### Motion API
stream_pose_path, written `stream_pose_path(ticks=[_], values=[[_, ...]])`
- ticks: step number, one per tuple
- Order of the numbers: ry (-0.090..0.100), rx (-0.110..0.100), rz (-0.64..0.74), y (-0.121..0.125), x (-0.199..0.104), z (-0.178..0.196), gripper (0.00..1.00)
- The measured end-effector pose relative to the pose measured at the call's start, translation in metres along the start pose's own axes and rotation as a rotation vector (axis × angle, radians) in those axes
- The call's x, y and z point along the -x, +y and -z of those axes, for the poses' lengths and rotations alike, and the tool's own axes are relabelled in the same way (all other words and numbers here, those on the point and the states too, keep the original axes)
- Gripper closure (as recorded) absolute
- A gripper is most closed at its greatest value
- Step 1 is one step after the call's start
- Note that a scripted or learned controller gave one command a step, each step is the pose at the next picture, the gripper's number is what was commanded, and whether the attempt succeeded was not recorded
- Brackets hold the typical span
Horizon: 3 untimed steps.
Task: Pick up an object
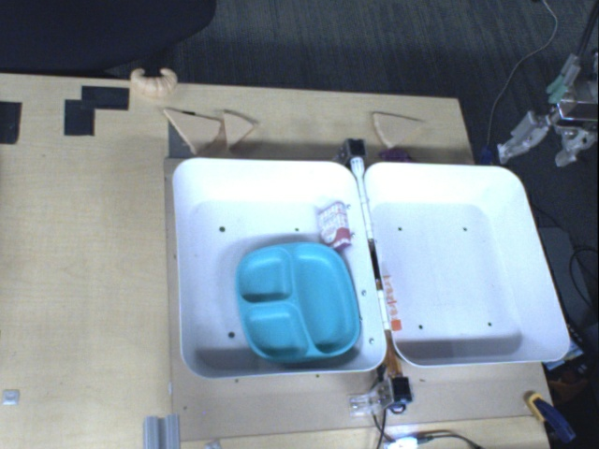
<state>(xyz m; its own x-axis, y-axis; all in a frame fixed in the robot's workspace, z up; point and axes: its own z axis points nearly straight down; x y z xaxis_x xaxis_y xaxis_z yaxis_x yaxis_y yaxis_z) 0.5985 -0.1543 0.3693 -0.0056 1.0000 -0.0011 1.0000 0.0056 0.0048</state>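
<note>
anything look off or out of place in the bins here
Nothing looks spilled or broken. The teal divided tray lies flat but turned askew in the left bin, and a small red-and-white packet sits crumpled against that bin's right wall, just above the tray. Both objects are in the left bin.

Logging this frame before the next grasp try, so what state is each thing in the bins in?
Teal divided plate: right side up, flat on the left bin's floor, ungrasped.
Small red-and-white packet: lying against the left bin's right wall, just beyond the plate, ungrasped.
Left bin: holds both items.
Right bin: bare white floor showing.
</note>
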Motion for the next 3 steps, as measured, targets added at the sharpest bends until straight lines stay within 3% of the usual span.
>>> stream_pose_path(ticks=[1, 2, 3], values=[[0.000, -0.002, -0.004, -0.042, -0.011, -0.019, 0.00], [0.002, 0.000, 0.000, -0.047, -0.079, 0.018, 0.00], [0.001, 0.000, -0.001, -0.047, -0.078, 0.018, 0.00]])
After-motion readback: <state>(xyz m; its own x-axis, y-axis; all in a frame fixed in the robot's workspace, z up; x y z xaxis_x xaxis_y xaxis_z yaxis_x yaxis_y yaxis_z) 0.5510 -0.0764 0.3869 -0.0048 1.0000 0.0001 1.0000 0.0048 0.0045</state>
